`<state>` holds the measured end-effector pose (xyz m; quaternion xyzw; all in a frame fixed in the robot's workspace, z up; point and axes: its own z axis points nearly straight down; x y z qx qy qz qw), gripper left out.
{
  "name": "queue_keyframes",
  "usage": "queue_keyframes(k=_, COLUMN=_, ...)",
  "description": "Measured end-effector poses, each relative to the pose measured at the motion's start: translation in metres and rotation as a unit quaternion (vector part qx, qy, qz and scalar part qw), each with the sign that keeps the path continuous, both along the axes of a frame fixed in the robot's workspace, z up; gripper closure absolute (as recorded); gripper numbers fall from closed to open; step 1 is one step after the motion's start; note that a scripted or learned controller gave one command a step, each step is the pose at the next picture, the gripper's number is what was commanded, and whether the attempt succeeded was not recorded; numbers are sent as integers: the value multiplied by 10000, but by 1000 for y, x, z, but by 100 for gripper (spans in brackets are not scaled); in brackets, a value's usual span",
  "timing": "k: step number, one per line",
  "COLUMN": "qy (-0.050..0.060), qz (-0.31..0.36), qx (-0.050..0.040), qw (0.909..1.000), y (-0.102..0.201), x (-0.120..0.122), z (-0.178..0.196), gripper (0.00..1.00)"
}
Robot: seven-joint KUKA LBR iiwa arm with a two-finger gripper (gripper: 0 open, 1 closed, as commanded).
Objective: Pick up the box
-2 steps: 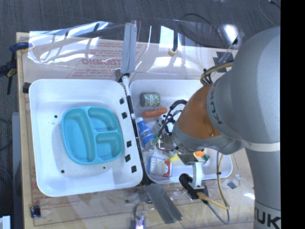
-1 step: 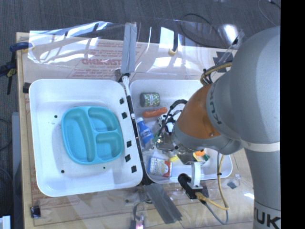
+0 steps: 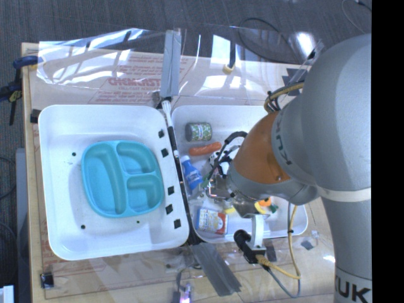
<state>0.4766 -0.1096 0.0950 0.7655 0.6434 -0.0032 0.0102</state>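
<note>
Grey arm [image 3: 328, 125] looms over the right bin [image 3: 189, 122].
Its fingers [image 3: 218, 191] sit mid-frame, whether spread or pressed together I cannot tell; the box [image 3: 211, 221] lies just below them, lower centre.

Bulky grey arm [image 3: 334, 112], orange wrist band [image 3: 259, 153], yellow cable [image 3: 284, 271]
</note>
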Motion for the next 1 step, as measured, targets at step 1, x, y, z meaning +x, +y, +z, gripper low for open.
queue_keyframes(k=1, qy=-10, qz=236, qx=7, qw=9997, y=-2, x=1, z=0, gripper=0)
